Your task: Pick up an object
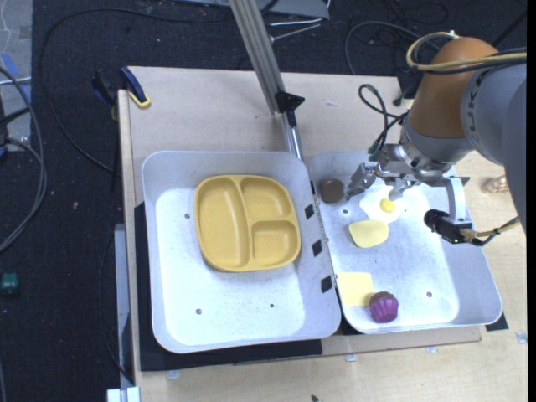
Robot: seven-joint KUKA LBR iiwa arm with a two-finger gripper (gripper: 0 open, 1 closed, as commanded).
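Left bin (167, 308): one yellow divided tray (248, 223). Right bin (444, 283): one brown ball (332, 191), one pale yellow piece (368, 233), one yellow square block (354, 289), one purple fruit (383, 306). Gripper (387, 187) over far end of right bin; cannot tell how far fingers open.

You see a pale wooden tabletop (209, 99) carrying two shallow white bins side by side: the left bin (167, 308) and the right bin (469, 296), their inner edges touching. A blue-and-yellow clamp (134, 89) sits at the far-left corner.
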